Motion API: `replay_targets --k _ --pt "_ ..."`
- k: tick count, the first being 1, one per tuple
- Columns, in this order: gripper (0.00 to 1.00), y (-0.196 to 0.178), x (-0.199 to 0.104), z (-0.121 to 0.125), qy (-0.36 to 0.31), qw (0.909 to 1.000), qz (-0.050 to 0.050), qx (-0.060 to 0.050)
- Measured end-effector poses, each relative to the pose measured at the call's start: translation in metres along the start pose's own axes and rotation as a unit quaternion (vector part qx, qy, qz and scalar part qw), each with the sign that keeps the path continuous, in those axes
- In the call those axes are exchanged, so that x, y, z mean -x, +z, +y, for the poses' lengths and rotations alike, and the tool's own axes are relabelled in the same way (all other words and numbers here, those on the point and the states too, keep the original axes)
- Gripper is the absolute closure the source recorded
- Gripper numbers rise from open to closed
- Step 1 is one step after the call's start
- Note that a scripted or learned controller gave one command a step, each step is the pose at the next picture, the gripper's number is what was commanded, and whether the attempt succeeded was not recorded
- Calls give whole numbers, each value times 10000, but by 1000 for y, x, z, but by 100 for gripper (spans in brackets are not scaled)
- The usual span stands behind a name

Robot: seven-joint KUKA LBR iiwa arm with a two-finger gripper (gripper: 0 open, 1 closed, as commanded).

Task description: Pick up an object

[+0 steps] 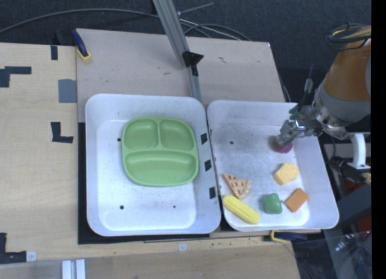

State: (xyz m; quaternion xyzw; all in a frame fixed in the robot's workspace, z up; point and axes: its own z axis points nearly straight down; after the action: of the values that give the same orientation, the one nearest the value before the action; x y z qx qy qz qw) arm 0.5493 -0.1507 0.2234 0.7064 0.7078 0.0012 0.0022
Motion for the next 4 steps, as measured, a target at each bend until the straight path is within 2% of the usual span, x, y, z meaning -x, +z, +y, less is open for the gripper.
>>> replay_targets --k 1,2,3,4 --pt "100 -49 0 1 -2 10000 -1 0" --pt "100 -46 -49 6 -19 10000 13 -29" --pt "100 -46 -102 27 -28 10000 13 -27" --pt "100 -41 -158 32 -26 10000 12 -31"
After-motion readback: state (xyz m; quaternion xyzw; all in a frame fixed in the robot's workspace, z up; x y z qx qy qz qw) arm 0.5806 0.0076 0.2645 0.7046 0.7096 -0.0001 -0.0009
